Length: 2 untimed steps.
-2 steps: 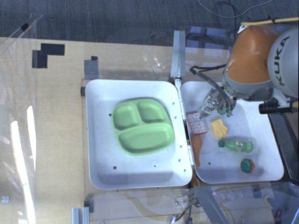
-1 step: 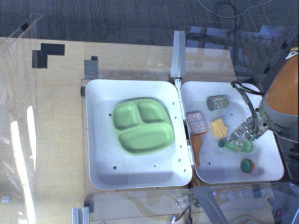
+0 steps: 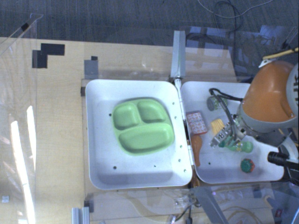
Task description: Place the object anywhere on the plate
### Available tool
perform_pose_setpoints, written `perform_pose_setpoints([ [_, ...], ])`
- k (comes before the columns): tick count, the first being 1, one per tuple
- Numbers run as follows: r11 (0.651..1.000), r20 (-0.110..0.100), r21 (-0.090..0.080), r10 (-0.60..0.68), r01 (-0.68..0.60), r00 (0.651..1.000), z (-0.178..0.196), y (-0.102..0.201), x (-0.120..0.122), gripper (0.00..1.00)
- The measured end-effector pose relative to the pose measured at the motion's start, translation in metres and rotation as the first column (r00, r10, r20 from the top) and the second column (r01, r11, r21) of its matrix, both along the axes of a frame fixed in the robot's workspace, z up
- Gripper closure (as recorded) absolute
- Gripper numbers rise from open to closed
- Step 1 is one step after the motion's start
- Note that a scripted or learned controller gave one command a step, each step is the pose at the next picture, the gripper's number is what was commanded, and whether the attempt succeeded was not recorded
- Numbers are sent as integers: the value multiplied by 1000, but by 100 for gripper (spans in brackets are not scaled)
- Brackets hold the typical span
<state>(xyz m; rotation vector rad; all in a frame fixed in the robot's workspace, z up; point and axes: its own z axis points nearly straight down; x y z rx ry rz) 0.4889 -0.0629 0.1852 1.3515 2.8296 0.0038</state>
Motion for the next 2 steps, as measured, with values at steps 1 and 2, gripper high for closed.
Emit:
perform_pose_setpoints([
  [1, 981, 1, -1, 193, -193, 981, 0, 43, 16, 100],
  [2, 931, 1, -3, 365, -365, 931, 1, 30, 11, 100],
])
